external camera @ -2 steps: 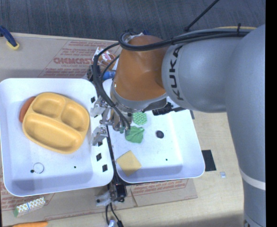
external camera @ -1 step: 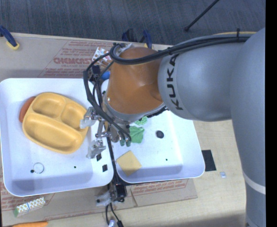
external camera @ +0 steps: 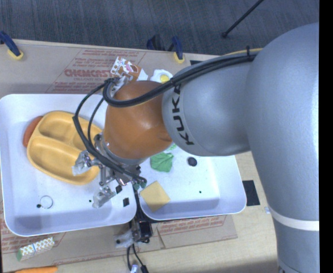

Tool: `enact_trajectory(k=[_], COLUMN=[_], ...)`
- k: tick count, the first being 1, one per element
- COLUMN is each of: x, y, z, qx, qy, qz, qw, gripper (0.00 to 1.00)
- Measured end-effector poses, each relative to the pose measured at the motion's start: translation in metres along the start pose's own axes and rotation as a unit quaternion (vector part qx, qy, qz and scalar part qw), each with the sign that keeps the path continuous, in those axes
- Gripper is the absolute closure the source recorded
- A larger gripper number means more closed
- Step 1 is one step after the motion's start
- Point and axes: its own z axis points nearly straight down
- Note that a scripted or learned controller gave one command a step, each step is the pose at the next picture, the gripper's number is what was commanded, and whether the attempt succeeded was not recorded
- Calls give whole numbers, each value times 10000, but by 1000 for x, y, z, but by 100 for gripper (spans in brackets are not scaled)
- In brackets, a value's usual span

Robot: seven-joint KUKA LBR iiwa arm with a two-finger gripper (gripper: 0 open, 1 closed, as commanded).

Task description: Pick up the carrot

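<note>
An orange-red rounded end, which looks like the carrot (external camera: pixel 28 133), peeks out at the left edge of a big yellow banana-shaped toy (external camera: pixel 55 147) in the left bin (external camera: pixel 10 169); the rest of it is hidden under the toy. My gripper (external camera: pixel 92 180) hangs below the orange wrist, over the left bin's right part, just right of the yellow toy. One silver fingertip (external camera: pixel 82 163) touches or nearly touches the toy's right end. The fingers stand apart, open, and nothing shows between them. The carrot lies well left of the gripper.
A small ring (external camera: pixel 45 202) lies on the left bin's floor. The right bin (external camera: pixel 229 195) holds a green piece (external camera: pixel 162 161), a yellow wedge (external camera: pixel 155 196) and a small black dot (external camera: pixel 192 162). An egg-like item (external camera: pixel 162 75) sits behind the arm. The arm's bulk covers the right side.
</note>
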Motion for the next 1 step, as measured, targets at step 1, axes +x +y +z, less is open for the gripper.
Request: enact_trajectory(k=[1], x=[-12], y=[13], z=[-7], qx=[6], qy=[-18], qz=[-2105], qw=[9776], gripper=[0])
